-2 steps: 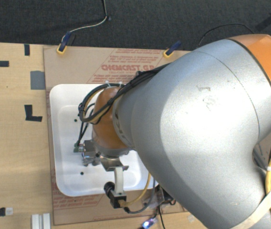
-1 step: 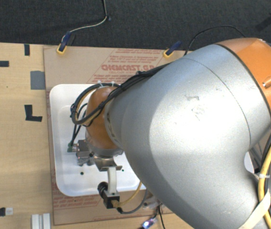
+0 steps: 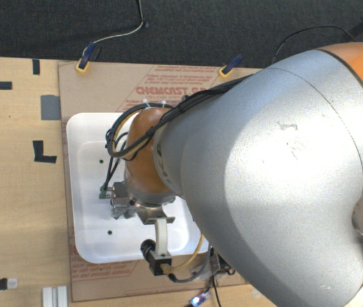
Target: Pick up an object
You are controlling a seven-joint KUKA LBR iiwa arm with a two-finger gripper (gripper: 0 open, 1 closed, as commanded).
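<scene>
The claw [image 3: 130, 206] is seen from above, lowered into the white bin [image 3: 82, 139] near the middle of its floor. It is largely covered by the wrist, so whether it is apart or together cannot be told. The object to be picked cannot be made out: the spot beneath the claw is hidden by the arm, and it cannot be told whether anything is clamped.

Two small dark specks [image 3: 101, 162] are seen on the bin floor just to the left of the claw, one further back and one nearer the front; what they are cannot be told. Directly above the claw the orange band [image 3: 144, 152] is seen, with black cables [image 3: 114, 139] looped along its left side. From there the grey arm [image 3: 277, 178] spreads to the right.

The bin is set on a brown cardboard sheet [image 3: 169, 85] printed in red, which is held at its far corners by two clips [image 3: 85, 59]. The sheet lies on the wooden counter [image 3: 15, 190], where black tape marks [image 3: 41, 152] are seen well to the left of the claw.
</scene>
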